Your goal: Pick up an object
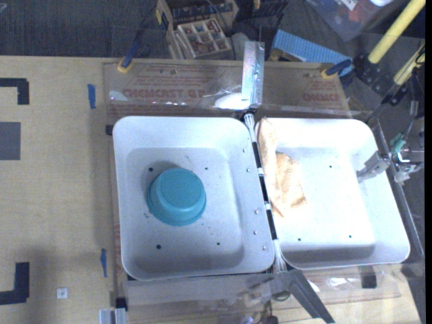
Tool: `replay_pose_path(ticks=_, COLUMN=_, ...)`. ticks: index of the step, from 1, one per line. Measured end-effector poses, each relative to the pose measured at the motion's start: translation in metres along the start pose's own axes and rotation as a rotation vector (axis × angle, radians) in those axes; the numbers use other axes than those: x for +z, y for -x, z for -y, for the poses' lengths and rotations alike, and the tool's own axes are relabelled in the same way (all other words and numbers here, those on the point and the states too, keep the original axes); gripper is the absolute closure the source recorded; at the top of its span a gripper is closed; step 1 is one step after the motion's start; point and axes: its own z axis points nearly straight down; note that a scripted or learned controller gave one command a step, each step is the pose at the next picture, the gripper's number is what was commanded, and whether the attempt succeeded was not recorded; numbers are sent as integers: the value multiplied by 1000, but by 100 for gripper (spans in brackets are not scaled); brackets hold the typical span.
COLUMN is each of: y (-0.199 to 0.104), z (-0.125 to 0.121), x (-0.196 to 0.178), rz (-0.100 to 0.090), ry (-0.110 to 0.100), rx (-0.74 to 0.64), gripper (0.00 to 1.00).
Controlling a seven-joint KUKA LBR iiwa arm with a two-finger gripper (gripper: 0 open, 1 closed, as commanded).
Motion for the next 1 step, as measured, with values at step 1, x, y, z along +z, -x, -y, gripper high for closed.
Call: replay_pose_path(ticks=1, y=-110, z=-23, x=73, rz=0, ry=0, rx=-169, gripper=0)
